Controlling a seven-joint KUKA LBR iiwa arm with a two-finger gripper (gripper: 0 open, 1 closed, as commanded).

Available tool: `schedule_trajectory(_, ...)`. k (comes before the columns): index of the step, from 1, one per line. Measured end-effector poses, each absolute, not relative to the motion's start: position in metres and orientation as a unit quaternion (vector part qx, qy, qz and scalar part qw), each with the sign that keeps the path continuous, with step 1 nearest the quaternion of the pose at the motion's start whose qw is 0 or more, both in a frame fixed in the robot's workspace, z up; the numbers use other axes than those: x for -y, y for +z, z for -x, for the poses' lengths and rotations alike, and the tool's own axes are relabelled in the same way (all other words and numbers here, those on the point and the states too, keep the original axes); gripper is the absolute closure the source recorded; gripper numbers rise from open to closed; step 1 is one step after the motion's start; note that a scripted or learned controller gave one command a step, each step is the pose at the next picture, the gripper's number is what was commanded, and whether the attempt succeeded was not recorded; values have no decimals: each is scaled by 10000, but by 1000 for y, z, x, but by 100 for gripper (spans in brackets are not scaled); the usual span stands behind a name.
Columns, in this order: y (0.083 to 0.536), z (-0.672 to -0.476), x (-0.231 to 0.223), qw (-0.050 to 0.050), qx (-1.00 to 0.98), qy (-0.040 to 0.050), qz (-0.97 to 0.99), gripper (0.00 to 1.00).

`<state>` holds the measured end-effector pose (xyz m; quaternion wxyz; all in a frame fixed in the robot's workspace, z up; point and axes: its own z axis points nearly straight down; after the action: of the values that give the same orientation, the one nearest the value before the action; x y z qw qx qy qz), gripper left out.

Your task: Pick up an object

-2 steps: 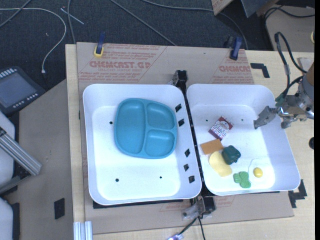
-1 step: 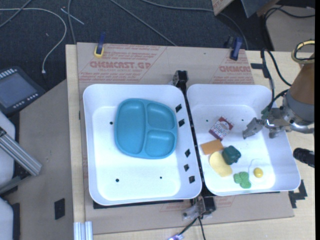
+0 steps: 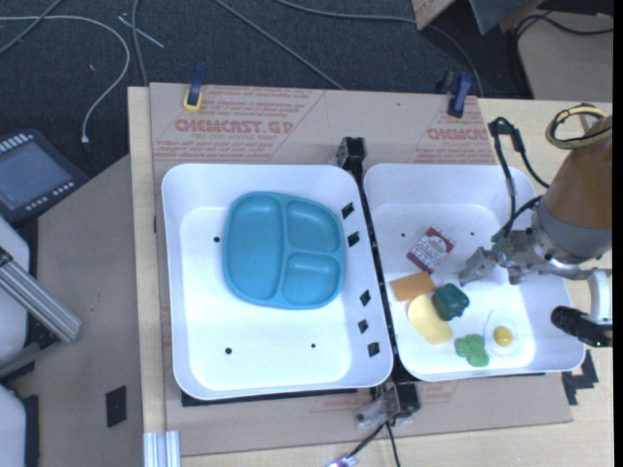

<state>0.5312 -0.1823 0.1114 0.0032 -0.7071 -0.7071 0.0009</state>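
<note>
The right bin [image 3: 467,188] holds several small things: a red and white packet [image 3: 430,249], an orange block [image 3: 413,286], a yellow lump [image 3: 426,321], a dark teal piece [image 3: 450,302], a green piece [image 3: 472,350] and a toy fried egg [image 3: 502,337]. My gripper [image 3: 494,269] hangs over the right side of this bin, right of the packet and above the teal piece. Its two fingers stand spread and open, with nothing between them.
The left bin [image 3: 195,290] holds a blue divided plate [image 3: 285,251]. A black divider with clips [image 3: 362,261] runs between the bins. Cables [image 3: 506,154] hang near the arm at the right bin's far corner.
</note>
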Motion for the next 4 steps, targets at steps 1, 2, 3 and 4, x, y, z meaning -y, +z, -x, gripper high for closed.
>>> schedule_trajectory(1,83,-531,182,24,7071,7,7071,0)
schedule_trajectory(2,96,-532,182,6,7071,-8,7071,100)
schedule_trajectory(3,141,-536,188,-26,7072,-13,7070,100)
schedule_trajectory(4,185,-537,185,-25,7075,-14,7067,100)
